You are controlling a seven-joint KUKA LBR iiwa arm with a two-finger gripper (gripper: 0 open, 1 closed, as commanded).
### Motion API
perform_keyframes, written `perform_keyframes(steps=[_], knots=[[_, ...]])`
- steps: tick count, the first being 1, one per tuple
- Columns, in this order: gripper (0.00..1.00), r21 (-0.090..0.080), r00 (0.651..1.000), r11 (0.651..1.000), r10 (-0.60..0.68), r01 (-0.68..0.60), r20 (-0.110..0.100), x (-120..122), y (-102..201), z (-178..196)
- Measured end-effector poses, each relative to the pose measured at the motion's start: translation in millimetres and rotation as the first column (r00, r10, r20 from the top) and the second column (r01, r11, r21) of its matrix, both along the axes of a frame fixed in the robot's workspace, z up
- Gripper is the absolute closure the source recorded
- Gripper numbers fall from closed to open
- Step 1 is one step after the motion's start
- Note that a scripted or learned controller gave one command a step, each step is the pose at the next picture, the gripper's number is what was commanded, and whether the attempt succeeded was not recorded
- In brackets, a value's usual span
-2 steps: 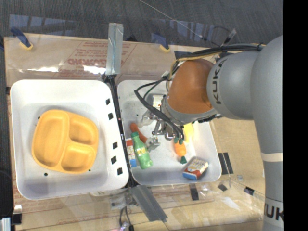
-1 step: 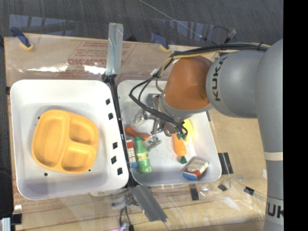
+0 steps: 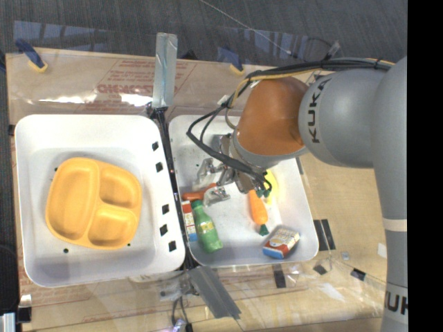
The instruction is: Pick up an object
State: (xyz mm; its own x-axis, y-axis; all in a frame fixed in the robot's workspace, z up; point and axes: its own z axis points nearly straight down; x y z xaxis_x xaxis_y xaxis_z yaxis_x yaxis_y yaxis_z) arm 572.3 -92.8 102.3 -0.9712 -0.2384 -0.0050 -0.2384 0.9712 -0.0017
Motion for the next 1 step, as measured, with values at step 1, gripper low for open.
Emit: perform_keyframes(steps=[1], knots=[[1.0, -0.001, 1.0, 1.0, -0.015, 0.015, 0.007, 42.0, 24.7, 171.9]])
